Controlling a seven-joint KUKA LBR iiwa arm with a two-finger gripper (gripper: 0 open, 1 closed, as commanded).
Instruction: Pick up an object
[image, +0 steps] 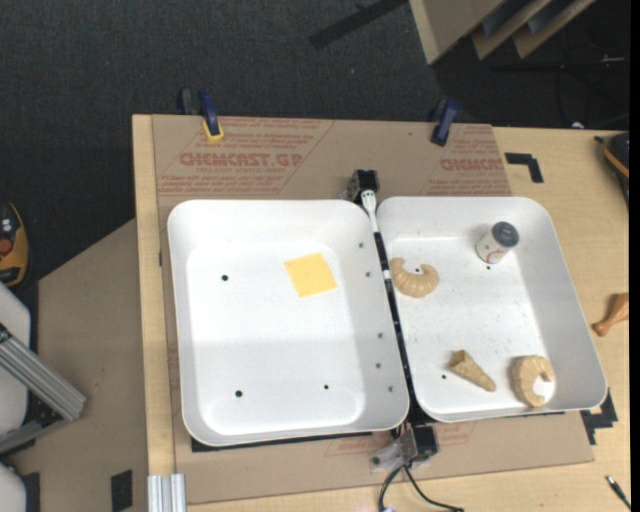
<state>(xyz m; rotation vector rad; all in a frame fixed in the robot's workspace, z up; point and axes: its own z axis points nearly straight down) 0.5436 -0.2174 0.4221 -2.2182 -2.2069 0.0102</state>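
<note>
I pick the croissant (415, 279), just right of the divider (385, 290): light, stiff, curved; pinch across its thick middle. Tool state: cannot tell.

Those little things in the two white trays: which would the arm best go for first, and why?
Probably the yellow square: it lies alone in the left bin, well away from the walls. So the arm would best reach in above it. The curled tan piece in the right bin sits near the dividing edge, so it looks harder to grab.
</note>
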